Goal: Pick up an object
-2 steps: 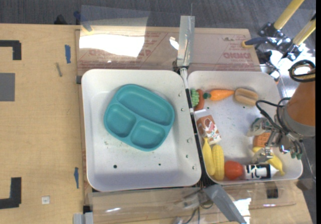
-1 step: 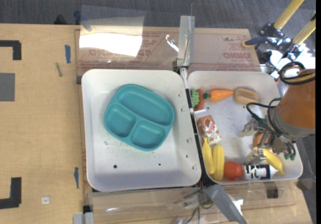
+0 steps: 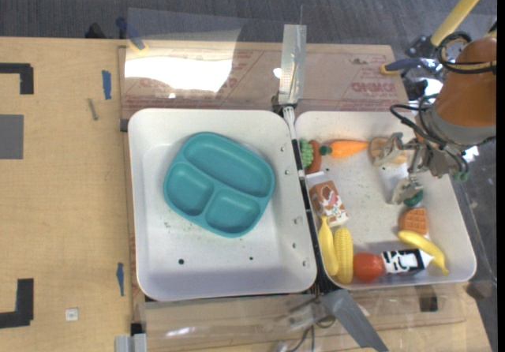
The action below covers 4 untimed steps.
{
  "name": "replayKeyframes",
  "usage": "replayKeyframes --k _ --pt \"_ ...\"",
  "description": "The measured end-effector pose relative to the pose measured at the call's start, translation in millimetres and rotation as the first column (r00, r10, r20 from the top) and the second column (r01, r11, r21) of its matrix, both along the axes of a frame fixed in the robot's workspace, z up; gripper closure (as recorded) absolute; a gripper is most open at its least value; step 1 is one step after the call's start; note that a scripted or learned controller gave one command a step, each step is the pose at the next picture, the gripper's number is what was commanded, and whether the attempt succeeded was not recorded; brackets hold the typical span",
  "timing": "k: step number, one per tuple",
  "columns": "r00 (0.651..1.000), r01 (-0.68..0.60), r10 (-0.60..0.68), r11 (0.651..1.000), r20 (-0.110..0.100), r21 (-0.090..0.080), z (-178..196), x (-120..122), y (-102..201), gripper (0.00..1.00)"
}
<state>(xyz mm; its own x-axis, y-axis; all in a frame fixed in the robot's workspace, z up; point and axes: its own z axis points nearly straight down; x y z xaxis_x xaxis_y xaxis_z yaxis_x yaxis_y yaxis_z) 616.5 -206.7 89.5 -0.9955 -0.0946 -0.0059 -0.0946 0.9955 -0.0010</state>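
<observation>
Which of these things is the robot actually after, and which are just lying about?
For the job: gripper; toy food in the right bin: carrot, corn, banana, tomato.

Lying about: teal divided tray, left bin.

Arm [image 3: 465,98] reaching in from right, gripper [image 3: 410,185] pointing down.

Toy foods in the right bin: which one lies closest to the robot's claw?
The small green piece just under the gripper. The orange waffle-like piece lies a little farther; the carrot, corn and bananas lie farther off.
</observation>
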Motion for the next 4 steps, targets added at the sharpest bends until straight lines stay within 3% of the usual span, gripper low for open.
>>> replayKeyframes --k 1,2,4 --pt "0.998 0.07 -0.07 0.998 0.003 -0.002 0.0 -103.2 -5.3 0.0" --pt "0.987 0.159 -0.158 0.987 0.033 -0.005 4.0 -122.4 10.3 0.0" --pt "0.989 0.144 -0.144 0.99 0.037 -0.005 4.9 -124.2 29.7 0.0"
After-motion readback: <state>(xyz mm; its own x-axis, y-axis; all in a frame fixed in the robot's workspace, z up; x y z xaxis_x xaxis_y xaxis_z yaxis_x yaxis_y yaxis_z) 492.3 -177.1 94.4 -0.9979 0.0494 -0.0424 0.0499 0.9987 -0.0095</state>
